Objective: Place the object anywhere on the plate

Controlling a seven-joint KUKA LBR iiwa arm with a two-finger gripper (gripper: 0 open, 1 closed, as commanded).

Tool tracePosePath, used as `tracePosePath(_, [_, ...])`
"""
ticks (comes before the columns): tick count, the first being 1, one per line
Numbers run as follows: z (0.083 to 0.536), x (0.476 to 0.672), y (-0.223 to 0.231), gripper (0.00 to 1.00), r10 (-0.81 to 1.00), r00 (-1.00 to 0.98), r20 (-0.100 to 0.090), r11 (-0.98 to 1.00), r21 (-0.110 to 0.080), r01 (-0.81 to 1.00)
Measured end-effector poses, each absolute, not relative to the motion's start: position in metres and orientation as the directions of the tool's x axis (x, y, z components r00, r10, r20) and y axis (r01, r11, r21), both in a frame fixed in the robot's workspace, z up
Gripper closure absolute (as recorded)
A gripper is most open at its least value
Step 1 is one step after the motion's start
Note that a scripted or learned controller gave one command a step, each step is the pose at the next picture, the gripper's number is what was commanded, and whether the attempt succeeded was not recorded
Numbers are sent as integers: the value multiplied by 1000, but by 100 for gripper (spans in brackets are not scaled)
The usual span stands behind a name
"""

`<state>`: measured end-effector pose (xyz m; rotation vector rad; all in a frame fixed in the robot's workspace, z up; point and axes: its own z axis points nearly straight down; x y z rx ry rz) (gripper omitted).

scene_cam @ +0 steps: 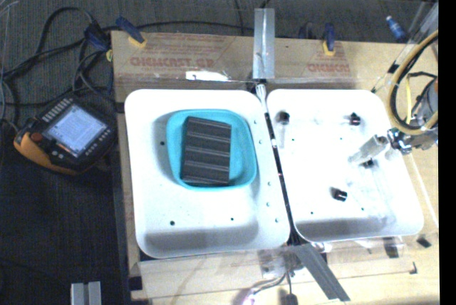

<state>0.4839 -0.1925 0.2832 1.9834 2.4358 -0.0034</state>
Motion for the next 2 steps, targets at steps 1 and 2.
tracePosePath(1, [179,483,-148,0,997,74,0,-74,-4,997])
tracePosePath(2, [207,483,-220,0,992,127,-3,-127,-2,992])
